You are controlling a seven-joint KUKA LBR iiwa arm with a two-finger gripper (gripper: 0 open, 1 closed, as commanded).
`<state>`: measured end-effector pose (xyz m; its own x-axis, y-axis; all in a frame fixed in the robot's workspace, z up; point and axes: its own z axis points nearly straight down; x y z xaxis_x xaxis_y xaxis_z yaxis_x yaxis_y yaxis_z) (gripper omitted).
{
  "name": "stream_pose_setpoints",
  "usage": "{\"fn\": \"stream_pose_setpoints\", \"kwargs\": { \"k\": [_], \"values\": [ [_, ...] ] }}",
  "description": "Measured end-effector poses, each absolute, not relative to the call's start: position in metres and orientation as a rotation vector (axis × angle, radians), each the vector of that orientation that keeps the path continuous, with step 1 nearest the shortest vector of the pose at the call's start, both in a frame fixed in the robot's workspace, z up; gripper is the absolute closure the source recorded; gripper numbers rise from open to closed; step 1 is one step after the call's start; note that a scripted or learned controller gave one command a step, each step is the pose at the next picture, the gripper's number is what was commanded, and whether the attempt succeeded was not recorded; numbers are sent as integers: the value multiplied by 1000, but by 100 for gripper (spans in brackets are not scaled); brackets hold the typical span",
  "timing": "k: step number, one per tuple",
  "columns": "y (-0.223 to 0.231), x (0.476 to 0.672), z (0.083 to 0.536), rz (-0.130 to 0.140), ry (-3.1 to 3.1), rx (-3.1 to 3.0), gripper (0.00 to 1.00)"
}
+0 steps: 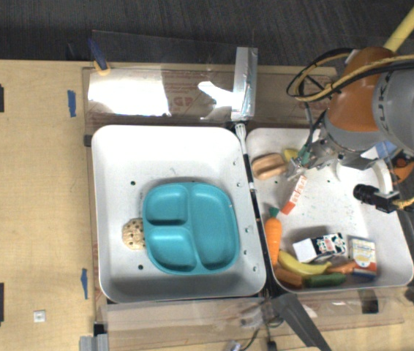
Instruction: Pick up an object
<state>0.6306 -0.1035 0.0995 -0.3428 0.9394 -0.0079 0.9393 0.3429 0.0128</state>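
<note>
My gripper hangs low over the upper left part of the right bin, below the arm's orange band. Just to its left lies a tan bun, with a small yellow piece between the two. A red and white tube lies directly below the gripper. Along the bin's left wall is an orange carrot. Piled at the bin's front are a yellow banana, a small milk carton and a white and orange box. Nothing is visibly held.
The left bin holds a teal divided plate and a speckled cookie at the plate's left edge. A black fitting on the arm's cabling hangs over the right bin. A clear panel stands behind the bins.
</note>
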Motion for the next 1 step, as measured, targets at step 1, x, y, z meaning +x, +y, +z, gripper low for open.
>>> {"fn": "stream_pose_setpoints", "kwargs": {
  "k": [1],
  "values": [
    [-175, 570, 87, 0, 2379, 2045, 100]
  ]
}}
